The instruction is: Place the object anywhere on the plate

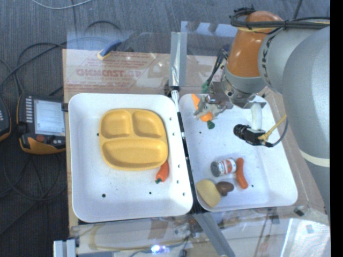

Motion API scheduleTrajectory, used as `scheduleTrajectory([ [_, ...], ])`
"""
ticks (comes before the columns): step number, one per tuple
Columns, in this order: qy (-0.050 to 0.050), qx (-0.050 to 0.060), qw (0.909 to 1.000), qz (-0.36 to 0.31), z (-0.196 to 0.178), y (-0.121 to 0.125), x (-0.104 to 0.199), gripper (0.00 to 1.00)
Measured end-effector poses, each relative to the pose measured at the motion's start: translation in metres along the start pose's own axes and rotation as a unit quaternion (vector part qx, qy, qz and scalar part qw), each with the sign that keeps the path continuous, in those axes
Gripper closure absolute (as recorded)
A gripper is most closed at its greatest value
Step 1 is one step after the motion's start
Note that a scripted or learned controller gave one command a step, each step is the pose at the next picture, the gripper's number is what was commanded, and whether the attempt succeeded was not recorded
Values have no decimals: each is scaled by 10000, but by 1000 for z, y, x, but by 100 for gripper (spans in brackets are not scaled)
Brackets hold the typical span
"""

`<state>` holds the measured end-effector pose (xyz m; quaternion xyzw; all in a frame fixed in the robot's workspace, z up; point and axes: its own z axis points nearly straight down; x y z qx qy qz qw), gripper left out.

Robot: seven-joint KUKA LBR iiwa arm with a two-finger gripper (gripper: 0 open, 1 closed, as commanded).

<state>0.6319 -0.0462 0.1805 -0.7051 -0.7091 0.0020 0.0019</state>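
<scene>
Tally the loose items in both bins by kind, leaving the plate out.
Carrots: 2, one beside the yellow plate at, one near the gripper at
Cans: 1
Sausages: 1
Yellowish rounded items: 1
Small brown items: 1
Total: 6

Yellow sectioned plate (134, 138) in left bin (86, 197); orange carrot (162, 172) touching plate's near right corner. Claw (210, 107) over right bin (268, 191), far left part, orange piece (206, 116) just below. Can (223, 167), sausage (241, 173), yellow lemon-like piece (208, 192) near bin's front.
</scene>
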Motion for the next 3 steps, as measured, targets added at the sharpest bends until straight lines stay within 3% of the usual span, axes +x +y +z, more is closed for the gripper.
scheduleTrajectory([
  [1, -3, 3, 9997, 227, 0, 1, 67, 100],
  [2, -11, 8, 9858, 1680, 0, -23, 104, 100],
  [3, -16, 4, 9857, 1683, 0, -23, 104, 0],
])
